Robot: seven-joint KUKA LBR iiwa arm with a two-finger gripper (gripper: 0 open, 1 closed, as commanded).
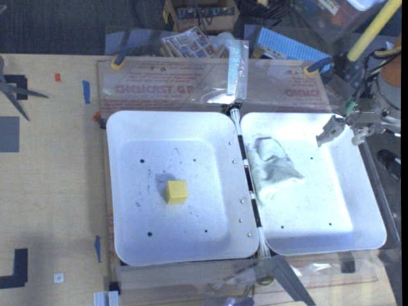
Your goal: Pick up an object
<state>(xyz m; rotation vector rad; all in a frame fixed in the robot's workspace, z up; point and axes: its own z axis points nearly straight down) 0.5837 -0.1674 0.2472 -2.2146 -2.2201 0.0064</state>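
At the near edge of the table (51, 190), a grey metal bracket (280, 278) juts out below the seam where the two white bins meet.

The gripper (328, 132) hangs over the far right part of the right bin (357, 234), close to that bin's far rim. From this slanted view I cannot tell whether it is spread or closed. Nothing shows in its grasp. Behind it, the arm's wrist (376, 121) runs off to the right.

Nearest the gripper, to its left and a little nearer, a crumpled clear-grey plastic wrapper (274, 164) lies on the floor of the right bin, close to the left wall. The wrapper and the gripper are apart.

Farther left, across the seam, a small yellow block (177, 191) sits alone near the middle of the left bin (127, 132). It rests flat on the floor there, well apart from the gripper.

Beyond the bins, clear plastic sheets with red lettering (159, 85) lie along the far side of the table, held by a yellow clamp (118, 61) at the left. A strip of blue tape (86, 92) marks the bare wood at far left. A yellow rod (379, 19) slants across the far right corner.
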